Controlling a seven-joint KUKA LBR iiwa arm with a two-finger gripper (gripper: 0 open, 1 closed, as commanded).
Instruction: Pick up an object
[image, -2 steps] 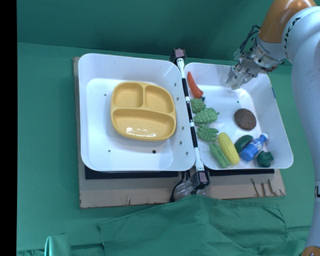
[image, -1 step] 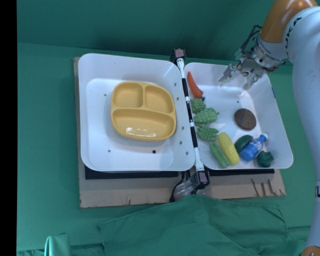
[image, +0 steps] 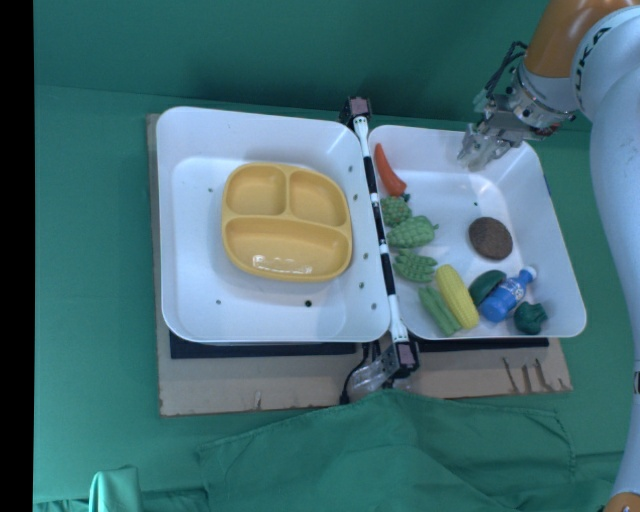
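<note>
My end effector (image: 483, 148), whose state I could not tell, hung well beyond the brown disc (image: 490, 237), so closing there risked grabbing nothing.

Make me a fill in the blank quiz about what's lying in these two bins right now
1. The yellow divided plate lies in the ____ bin.
2. The corn cob lies beside a ____ plastic bottle.
3. The gripper hangs over the far edge of the ____ bin.
4. The orange carrot lies against the ____ between the bins.

Missing words: left; blue; right; divider
</note>
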